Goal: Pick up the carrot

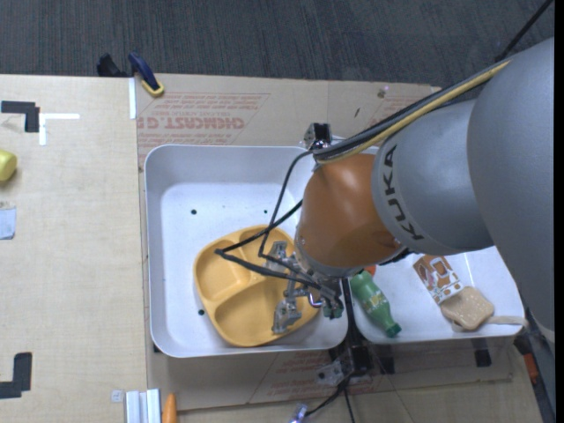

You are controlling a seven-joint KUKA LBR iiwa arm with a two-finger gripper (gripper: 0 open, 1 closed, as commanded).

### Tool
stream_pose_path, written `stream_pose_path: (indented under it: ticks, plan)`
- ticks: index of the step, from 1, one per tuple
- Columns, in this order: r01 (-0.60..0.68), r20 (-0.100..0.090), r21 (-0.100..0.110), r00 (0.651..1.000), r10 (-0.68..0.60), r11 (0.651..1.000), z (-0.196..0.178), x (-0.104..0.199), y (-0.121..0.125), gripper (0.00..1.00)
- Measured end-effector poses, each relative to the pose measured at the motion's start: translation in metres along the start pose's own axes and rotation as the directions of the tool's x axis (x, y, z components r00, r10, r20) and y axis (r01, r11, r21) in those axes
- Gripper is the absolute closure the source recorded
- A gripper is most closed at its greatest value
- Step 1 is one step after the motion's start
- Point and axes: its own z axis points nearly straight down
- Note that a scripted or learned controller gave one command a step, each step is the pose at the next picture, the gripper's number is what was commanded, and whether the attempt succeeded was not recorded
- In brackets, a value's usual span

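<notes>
Progress looks slight, as nothing can be seen in the gripper's grasp. At the far left edge a small yellow object [5, 166] lies on the bench, well apart from the bins. At the bottom edge, just outside the left bin [167, 236], an orange sliver [168, 404] pokes into the frame. It may be the carrot, though that is too small to tell, and the carrot could equally lie hidden under the arm [352, 210]. In the left bin's lower half sits a yellow divided plate [225, 285], and the gripper [287, 311] hangs low over its right side. Whether the gripper is spread or pressed together cannot be told. Right of it, in the right bin [502, 271], lie a green bottle [374, 302], a printed packet [436, 276] and a tan slice [467, 308]. The locating, the grasp and the lift all seem left to do.
</notes>
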Motion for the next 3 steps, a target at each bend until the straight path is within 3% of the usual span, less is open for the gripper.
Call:
stream_pose_path:
  ticks: [1, 2, 3]
  plan:
    - [-0.285, -0.015, 0.012, 0.958, 0.285, 0.959, 0.005, -0.041, 0.053, 0.00]
    - [-0.285, -0.014, 0.020, 0.958, 0.286, 0.958, -0.006, -0.043, 0.047, 1.00]
    - [-0.283, -0.021, 0.026, 0.959, 0.283, 0.959, -0.010, -0.041, 0.046, 1.00]
